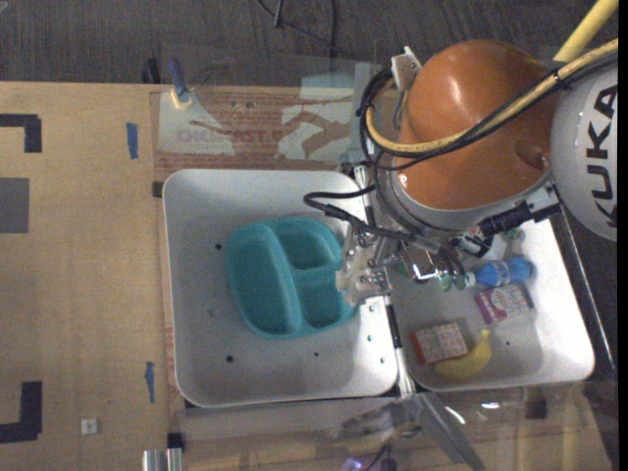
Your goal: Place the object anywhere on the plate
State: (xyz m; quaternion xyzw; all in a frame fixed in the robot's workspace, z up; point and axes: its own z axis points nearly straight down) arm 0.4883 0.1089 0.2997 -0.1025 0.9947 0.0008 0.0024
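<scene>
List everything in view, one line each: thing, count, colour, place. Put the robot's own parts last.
bins: two, white, side by side on the bench
plate: one, teal, divided, in the left bin
banana: one, yellow, right bin, near edge
card: one, reddish, right bin, beside the banana
packet: one, purple and white, right bin
bottle: one, blue and white, right bin, lying down
bench: one, light wood, blue tape marks
arm: one, orange band, over the right bin
tool: one, metallic, at the plate's right edge

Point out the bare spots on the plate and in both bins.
Free: the teal plate's large left compartment, and the left bin's floor around it. Crowded: the plate's right edge under the gripper, and the right bin, holding banana, red card, bottle and pouch.
</scene>
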